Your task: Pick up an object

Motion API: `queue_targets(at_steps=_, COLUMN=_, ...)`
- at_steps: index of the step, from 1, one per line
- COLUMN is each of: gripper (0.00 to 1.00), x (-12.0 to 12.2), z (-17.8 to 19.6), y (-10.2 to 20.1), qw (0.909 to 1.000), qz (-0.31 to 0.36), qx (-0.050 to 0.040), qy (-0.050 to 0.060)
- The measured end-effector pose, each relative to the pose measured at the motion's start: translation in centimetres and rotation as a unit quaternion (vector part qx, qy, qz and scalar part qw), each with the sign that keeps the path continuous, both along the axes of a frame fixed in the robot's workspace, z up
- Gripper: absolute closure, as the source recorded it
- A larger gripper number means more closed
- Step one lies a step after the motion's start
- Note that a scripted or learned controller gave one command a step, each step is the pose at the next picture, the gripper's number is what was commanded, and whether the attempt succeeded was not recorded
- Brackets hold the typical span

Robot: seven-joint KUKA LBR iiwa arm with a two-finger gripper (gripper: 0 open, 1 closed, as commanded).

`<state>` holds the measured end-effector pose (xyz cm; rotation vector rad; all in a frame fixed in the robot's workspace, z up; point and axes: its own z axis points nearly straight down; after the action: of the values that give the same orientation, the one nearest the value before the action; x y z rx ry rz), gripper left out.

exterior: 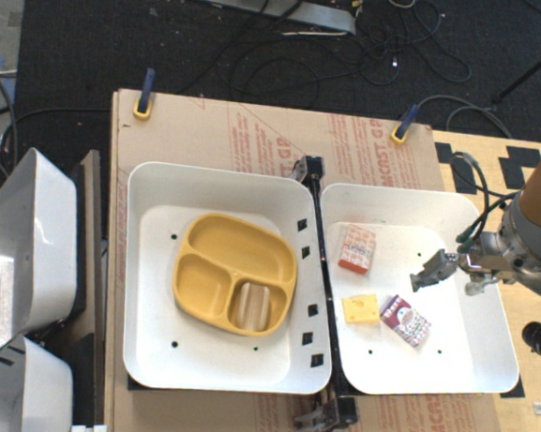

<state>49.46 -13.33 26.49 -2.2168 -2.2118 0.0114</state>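
Legibly, only the cardboard sheet [259, 134] bears red print.

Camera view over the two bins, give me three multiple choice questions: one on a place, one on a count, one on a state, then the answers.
1. Where does the yellow divided tray lie?
A. in the left bin
B. in the right bin
C. on the cardboard beside the bins

2. How many loose items lie in the right bin?
A. one
B. three
C. five

3. How does the pincer stand?
A. gripping the yellow block
B. above the right bin floor with nothing between its fingers
C. resting in the yellow divided tray

Answers: 1 A, the tray sits in the left bin. 2 B, a red and white packet, the yellow block and a purple packet. 3 B, it hangs to the right of the three items.
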Motion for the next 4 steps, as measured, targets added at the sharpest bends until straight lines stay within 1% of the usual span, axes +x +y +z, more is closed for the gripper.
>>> queue_targets(at_steps=1, gripper=0.00, x=0.2, z=0.6, y=0.0, qw=1.0000, qz=0.002, qx=-0.0011, qy=-0.006)
queue_targets(at_steps=2, gripper=0.00, x=0.3, z=-5.8, y=0.0, qw=1.0000, qz=0.000, qx=-0.0004, qy=-0.003)
queue_targets(at_steps=3, gripper=0.00, x=0.5, z=-10.2, y=0.2, qw=1.0000, qz=0.000, qx=-0.0005, qy=-0.004)
queue_targets(at_steps=4, gripper=0.00, x=0.4, z=-16.3, y=0.7, qw=1.0000, qz=0.000, qx=-0.0022, qy=-0.007)
